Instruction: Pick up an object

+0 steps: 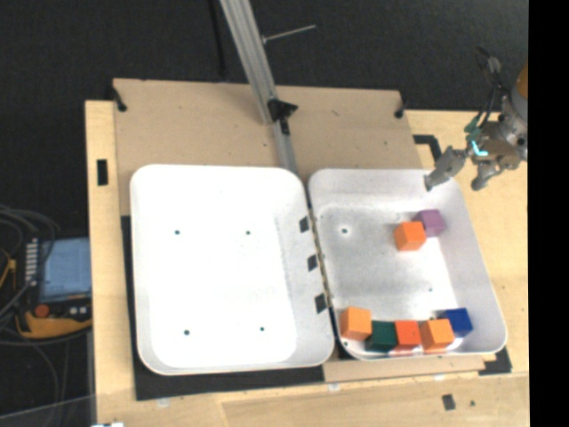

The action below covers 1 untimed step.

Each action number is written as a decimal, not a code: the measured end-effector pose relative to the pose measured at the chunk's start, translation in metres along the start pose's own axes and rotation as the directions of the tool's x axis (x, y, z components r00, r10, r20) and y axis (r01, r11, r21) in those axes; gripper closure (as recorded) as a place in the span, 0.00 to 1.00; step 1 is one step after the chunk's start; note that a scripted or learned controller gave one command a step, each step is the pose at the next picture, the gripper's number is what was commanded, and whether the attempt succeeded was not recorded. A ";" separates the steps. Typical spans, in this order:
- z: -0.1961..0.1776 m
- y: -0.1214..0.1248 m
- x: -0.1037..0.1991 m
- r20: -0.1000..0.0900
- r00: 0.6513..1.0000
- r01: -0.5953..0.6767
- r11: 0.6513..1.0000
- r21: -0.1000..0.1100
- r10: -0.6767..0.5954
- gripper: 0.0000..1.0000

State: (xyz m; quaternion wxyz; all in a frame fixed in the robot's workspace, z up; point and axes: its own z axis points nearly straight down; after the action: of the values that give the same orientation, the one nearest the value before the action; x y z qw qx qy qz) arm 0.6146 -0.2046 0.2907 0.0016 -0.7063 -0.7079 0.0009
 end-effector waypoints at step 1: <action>-0.003 0.000 -0.001 0.004 1.000 0.002 1.000 -0.004 -0.002 0.00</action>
State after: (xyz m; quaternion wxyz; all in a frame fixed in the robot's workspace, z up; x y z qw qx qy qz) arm 0.6150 -0.2052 0.2938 -0.0010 -0.7056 -0.7086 0.0008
